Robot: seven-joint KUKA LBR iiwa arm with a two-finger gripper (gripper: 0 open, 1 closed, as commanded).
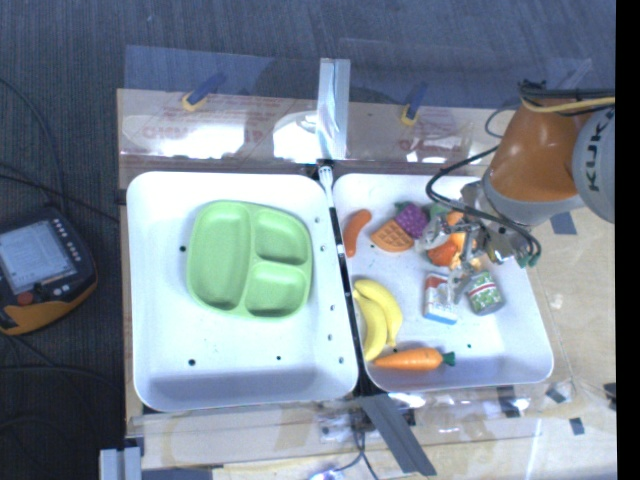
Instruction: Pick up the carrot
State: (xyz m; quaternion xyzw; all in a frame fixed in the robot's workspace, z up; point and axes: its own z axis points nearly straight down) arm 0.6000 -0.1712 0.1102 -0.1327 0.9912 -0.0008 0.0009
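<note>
Dark carpet surrounds the bench, with a teach pendant [40,258] lying off to the left, and on the bench sit two white bins side by side. In the left bin [160,368] rests a green divided plate [249,258]. All the toy food is in the right bin [520,353]: the carrot [410,359] lies along the near edge, leafy end pointing right, just below the bananas [377,313].

From where I stand the gripper [465,258] hangs over the far right part of that bin, well apart from the carrot, above a jumble of small things (something orange, a purple bunch of grapes [410,216], a little carton [438,300]). Whether its claw is spread or pinched I cannot tell; the wrist hides it.

I'd judge the approach step is in hand, nothing grasped. Next it must travel toward the near edge, line up across the carrot's length, and descend clear of the bananas and the bin wall.
</note>
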